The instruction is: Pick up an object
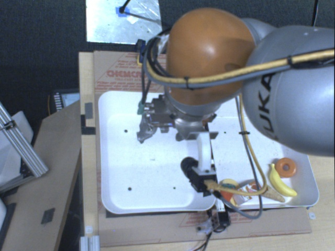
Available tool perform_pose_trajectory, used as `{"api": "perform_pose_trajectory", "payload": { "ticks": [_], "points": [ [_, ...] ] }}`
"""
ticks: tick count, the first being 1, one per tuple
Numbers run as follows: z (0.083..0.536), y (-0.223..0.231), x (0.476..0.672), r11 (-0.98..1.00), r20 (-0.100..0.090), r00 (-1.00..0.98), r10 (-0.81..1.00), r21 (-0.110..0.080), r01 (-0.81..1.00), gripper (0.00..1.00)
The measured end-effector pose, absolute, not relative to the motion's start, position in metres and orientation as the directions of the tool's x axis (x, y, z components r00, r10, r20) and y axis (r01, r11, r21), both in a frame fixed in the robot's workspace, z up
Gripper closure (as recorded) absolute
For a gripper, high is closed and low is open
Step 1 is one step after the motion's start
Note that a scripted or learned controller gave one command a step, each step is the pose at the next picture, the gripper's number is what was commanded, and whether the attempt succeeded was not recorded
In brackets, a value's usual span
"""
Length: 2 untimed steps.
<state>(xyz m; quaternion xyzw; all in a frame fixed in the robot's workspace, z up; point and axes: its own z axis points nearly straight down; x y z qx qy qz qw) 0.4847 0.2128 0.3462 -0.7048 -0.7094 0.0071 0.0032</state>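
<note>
- You are looking down on two shallow white bins set side by side on the bench; the left bin (120, 192) shows mostly bare floor with a few small dark dots, and the right bin (309, 195) sits against it on the right.
- The arm (293, 93) comes in from the right and crosses over both bins; its orange band (209, 51) covers the far middle of the view.
- The gripper (146, 127) hangs below the band, over the far half of the left bin, toward that bin's middle.
- Jaws: you cannot tell how far they are open. The metal parts at the tip overlap from this angle, and nothing can be seen between them.
- The banana (280, 181) lies in the right bin near its near-right corner. Its long axis runs from the far-left down to the near-right, roughly parallel to the bin's right edge, curving slightly; which end is the stem is not readable.
- An orange round object (286, 167) sits just beside the banana's far end, on the side toward the right rim; whether the two touch is unclear.
- A small clutter of items, red and yellow (230, 188), lies along the right bin's near edge, partly behind the arm's yellow cable (251, 161).
- The gripper is well apart from the banana.
</note>
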Motion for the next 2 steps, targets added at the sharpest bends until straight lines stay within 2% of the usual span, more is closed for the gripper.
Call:
{"api": "perform_pose_trajectory", "payload": {
  "ticks": [1, 2],
  "points": [
    [0.380, 0.236, 0.486, 0.008, 0.003, -0.008, 1.000, 0.003, 1.000, 0.00],
    [0.327, 0.218, 0.561, -0.003, -0.002, 0.003, 1.000, -0.002, 1.000, 0.00]
  ]
}}
